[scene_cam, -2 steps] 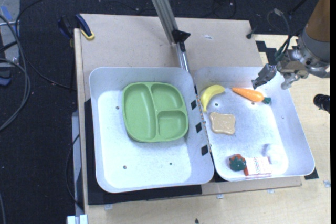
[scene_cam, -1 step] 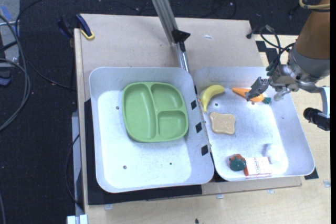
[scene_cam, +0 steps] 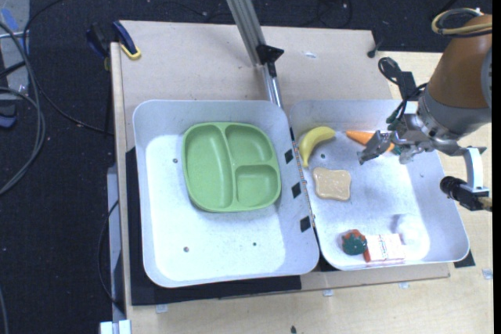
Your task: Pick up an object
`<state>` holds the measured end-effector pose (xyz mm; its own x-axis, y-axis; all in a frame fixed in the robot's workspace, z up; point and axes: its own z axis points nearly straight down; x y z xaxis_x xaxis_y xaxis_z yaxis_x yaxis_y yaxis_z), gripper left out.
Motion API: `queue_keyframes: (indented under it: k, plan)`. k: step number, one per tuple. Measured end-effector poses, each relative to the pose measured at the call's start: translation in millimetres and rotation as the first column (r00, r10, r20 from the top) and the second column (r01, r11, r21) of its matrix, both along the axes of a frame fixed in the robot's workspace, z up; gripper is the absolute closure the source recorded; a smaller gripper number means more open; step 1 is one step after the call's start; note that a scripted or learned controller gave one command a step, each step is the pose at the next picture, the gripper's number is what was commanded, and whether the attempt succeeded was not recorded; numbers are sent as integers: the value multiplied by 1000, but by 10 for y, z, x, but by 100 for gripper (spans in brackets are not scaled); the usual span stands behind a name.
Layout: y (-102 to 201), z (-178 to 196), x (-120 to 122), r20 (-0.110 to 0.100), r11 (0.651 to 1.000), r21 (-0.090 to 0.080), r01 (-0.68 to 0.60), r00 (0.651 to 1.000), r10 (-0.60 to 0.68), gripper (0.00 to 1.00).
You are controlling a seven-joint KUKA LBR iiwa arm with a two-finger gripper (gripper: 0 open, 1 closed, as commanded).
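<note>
A: Where's the end effector (scene_cam: 381, 146)?
B: Over the right bin (scene_cam: 438, 235), near its far edge, just beside the carrot (scene_cam: 359, 137). Can't tell whether spread or pressed together; too blurred.
A: And the rest in that bin?
B: Banana (scene_cam: 313, 142) at the far left corner, slice of bread (scene_cam: 333, 184) just in front of it, toy strawberry (scene_cam: 354, 242) and small red-and-white box (scene_cam: 385, 248) side by side near the front.
A: Left bin (scene_cam: 156, 246)?
B: Holds a green divided tray (scene_cam: 232, 166). Both bins sitting on the worktop (scene_cam: 196, 59).

Arm (scene_cam: 462, 82) low, claw (scene_cam: 385, 145) leftward
</note>
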<state>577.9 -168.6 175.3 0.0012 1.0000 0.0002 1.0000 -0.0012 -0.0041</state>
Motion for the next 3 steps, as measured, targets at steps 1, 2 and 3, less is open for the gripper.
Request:
queue_keyframes:
  k: [1,2,3]
  plan:
    - [33,-439,-34,0,1000,0,-1,1000,1,0]
    - [27,-308,-18,6,1000,-1,-1,1000,1,100]
    - [67,125,-16,9,1000,-2,-3,1000,3,100]
